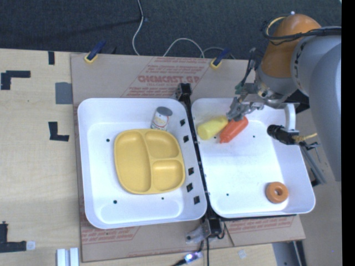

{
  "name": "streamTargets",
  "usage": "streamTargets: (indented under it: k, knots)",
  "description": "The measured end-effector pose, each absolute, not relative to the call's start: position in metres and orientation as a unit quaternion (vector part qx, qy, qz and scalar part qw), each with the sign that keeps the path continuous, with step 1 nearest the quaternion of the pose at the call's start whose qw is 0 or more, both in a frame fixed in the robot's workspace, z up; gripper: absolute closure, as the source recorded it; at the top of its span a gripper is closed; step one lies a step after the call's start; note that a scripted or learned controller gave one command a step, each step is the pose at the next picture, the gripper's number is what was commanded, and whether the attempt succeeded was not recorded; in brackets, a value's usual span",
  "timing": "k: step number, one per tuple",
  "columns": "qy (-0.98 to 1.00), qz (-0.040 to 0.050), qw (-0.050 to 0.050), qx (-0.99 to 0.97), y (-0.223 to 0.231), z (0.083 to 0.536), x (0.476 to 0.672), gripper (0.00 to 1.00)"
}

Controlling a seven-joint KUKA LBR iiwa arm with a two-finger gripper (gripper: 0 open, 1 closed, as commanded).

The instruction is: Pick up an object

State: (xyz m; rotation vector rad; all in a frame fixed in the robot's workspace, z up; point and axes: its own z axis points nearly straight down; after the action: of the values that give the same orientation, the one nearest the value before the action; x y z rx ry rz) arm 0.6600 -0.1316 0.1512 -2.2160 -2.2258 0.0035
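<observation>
An orange carrot [234, 130] lies tilted in the far part of the right bin [252, 168]. A yellow lemon-shaped object [209, 129] touches its left end. My gripper [240, 111] hangs right over the carrot's upper right end, close to it or touching it. A brown doughnut [276, 192] rests near the right bin's front right corner. In the left bin [94, 148] sit a yellow divided plate [150, 160] and a small grey can [162, 117] behind it.
The black divider [191, 148] runs between the two bins. A black fitting [280, 133] juts over the right bin's right wall. The arm's grey body with its orange band [288, 43] looms over the far right corner.
</observation>
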Motion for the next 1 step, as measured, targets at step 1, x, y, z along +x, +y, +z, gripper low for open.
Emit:
streamTargets:
  k: [1]
  knots:
    - [-0.708, -0.0013, -0.002, -0.706, -0.1236, 0.2118, 0.6592, 1.0]
